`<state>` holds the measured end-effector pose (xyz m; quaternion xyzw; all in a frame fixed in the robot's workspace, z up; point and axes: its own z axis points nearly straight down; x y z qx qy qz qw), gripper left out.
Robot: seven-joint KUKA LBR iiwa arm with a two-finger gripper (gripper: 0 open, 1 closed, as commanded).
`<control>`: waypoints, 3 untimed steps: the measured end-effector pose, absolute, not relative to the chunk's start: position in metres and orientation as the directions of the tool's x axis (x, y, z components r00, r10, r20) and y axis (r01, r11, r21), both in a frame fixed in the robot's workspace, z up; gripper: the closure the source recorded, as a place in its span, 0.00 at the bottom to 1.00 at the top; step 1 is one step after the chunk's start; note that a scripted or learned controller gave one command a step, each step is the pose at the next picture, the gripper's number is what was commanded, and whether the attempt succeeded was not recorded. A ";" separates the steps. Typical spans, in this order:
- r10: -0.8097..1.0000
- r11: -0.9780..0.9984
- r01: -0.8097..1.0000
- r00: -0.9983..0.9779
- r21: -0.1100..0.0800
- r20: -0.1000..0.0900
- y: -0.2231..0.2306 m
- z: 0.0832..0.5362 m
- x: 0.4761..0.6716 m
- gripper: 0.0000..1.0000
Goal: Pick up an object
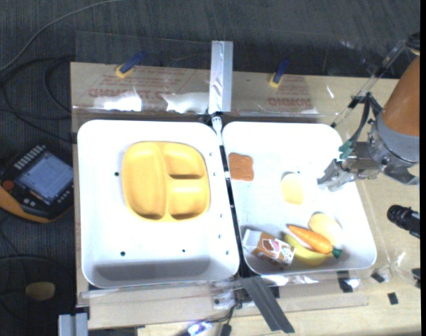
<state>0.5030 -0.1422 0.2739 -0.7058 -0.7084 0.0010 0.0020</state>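
Both bins are plain white. The divided tray in the left one is a warm yellow all over. In the right bin, the small square piece is orange-brown, the soft block is pale yellow, the carrot is bright orange, the banana beneath it is yellow, and the packet is white with red and brown print. The arm's band is orange above grey metal. The bench is tan, the two clips at the back are yellow and blue, and the floor is dark grey carpet. The handset on the floor is orange with a grey-blue screen.
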 end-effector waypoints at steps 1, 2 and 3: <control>0.989 -0.149 0.989 0.149 -0.004 0.000 -0.110 0.204 0.520 1.00; 0.985 0.171 0.985 -0.171 -0.003 0.002 -0.048 0.183 0.483 1.00; 0.970 0.242 0.970 -0.242 0.011 -0.006 -0.115 0.091 0.487 1.00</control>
